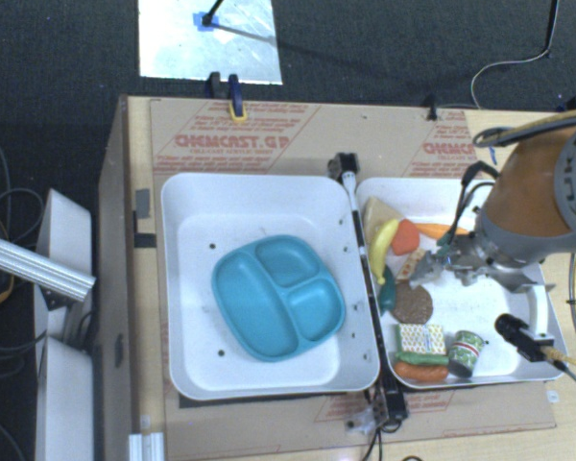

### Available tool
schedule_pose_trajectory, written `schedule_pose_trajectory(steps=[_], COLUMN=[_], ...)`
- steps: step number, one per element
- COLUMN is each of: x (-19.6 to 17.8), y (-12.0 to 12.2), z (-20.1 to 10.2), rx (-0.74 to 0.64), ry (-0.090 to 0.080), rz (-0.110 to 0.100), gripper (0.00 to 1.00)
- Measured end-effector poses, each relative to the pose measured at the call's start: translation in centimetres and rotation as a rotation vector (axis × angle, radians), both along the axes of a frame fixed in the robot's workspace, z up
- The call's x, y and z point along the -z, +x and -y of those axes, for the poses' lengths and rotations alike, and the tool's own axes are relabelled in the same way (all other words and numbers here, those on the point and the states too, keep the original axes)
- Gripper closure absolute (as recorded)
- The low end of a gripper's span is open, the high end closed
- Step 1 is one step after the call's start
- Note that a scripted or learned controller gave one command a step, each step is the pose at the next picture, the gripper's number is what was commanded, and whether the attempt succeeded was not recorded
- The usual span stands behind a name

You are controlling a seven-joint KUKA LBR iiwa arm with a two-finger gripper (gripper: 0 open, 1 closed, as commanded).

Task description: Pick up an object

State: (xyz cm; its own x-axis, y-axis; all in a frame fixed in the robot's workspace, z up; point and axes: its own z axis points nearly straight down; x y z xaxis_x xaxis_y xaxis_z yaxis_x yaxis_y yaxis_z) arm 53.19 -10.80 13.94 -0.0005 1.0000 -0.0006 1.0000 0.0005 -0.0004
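We see the grey two-finger gripper (424,265) low in the right-hand shallow white bin (480,377), reached in from the right under the orange-banded wrist. We cannot tell whether it is spread or closed, since the metal blurs into the clutter there. It sits just beside a red-orange rounded toy (406,239) and a yellow plastic banana (384,243), both crowded against the bin's left wall, with a long orange carrot-like piece (440,230) just behind them. Below the claw lies a brown speckled disc (413,304) next to a small dark green piece (387,287). Along the near rim stand a pale checked packet (420,338), a small green-labelled can (468,350) and a red and green pepper-like toy (420,368). The bin's floor to the right of the disc is bare (the most open room here). The left-hand white bin (202,209) holds a turquoise divided plastic plate (278,296), with free floor around it.
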Motion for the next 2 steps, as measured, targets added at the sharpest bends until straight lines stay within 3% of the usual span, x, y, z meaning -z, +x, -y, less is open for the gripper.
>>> schedule_pose_trajectory(steps=[1, 2], x=[2.3, 3.7], y=[5.7, 12.8], z=[-2.4, -2.4], rx=[-0.003, -0.004], ry=[0.001, -0.001], rz=[0.001, -0.001], gripper=[0.0, 0.0])
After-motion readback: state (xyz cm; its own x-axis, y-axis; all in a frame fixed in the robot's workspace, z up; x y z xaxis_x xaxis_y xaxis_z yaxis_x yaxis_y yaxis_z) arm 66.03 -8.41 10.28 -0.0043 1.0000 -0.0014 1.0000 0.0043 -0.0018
